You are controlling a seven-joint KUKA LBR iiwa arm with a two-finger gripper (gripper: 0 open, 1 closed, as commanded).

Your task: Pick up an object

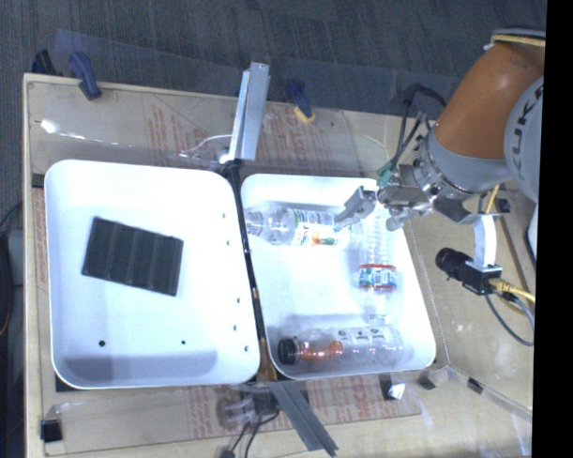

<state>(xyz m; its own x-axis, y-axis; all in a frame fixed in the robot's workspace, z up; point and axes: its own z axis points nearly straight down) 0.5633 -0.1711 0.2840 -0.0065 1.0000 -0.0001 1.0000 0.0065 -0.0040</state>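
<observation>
My gripper point(376, 211) hangs over the far part of the right bin point(424, 324), its fingers spread with nothing between them. The left fingertip point(354, 206) is just above the right end of a clear plastic bottle point(288, 224) lying on its side along the far wall. A small clear bottle with a red and blue label point(377, 276) lies below the gripper. Along the near wall lies a larger clear bottle with a black cap and an orange part point(341, 345).
The left bin point(57, 347) holds a flat black ribbed pad point(134, 256). A metal post point(248, 109) stands behind the divide between the bins. Blue clamps point(85, 75) grip the bench's far edge.
</observation>
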